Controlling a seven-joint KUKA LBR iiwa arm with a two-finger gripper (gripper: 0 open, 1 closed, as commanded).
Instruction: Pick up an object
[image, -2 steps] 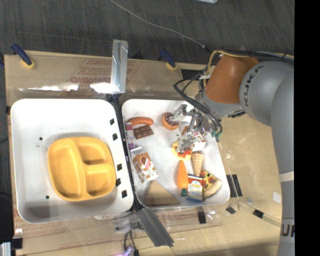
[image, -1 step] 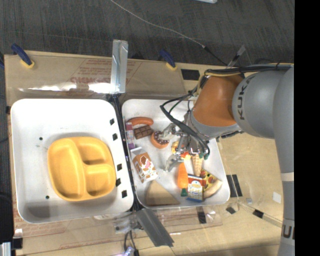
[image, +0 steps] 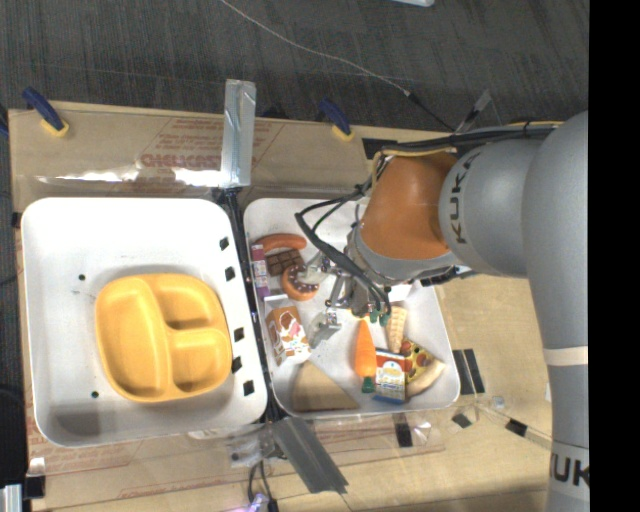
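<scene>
The grey arm reaches in from the right, its orange band hanging over the upper part of the right bin. Below the band the gripper points down and leftward into that bin, its metal parts sitting among the toys near the bin's middle; whether its fingers are spread or pressed together cannot be told, since they blur into the clutter beneath them, and nothing can be seen pinched between them. The right bin holds a scatter of toy food: a sausage lies near the top left corner, a dark chocolate piece just below it, and a frosted donut beside that, close to the gripper. A purple-labelled strip stands along the left wall. Lower down, a small printed packet lies near the left wall, and a tan wedge rests at the bottom edge. An orange carrot lies upright in the picture just right of the gripper, with a pale corn cob beside it, a small carton below, and a pizza slice toward the lower right corner. The left bin carries a yellow divided tray, well apart from the arm. Both bins sit on a cardboard-covered bench.
</scene>
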